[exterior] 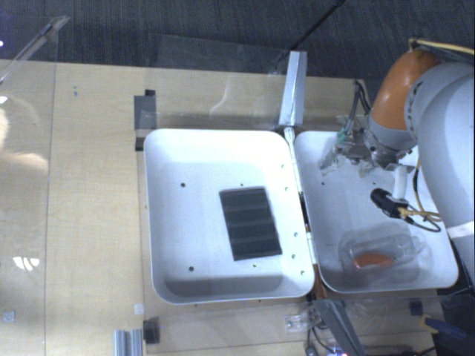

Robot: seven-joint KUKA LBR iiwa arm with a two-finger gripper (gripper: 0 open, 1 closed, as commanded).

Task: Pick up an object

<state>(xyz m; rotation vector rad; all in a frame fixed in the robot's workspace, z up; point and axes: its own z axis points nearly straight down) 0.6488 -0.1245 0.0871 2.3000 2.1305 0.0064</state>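
A dark ribbed rectangular pad [251, 223] lies flat in the middle of the left bin [171, 162]. In the right bin [326, 221], a clear plastic bottle with an orange piece inside [377, 254] lies on its side near the front. My gripper [347, 151] hangs over the far part of the right bin, close to its back left corner. It is well apart from the bottle and I see nothing held in it. The grey arm with its orange band [399, 87] reaches in from the right.
A black connector with a cable [387, 200] hangs off the arm over the right bin, between gripper and bottle. A metal upright [293, 87] stands behind the seam between the bins. Wooden bench [82, 221] surrounds the bins.
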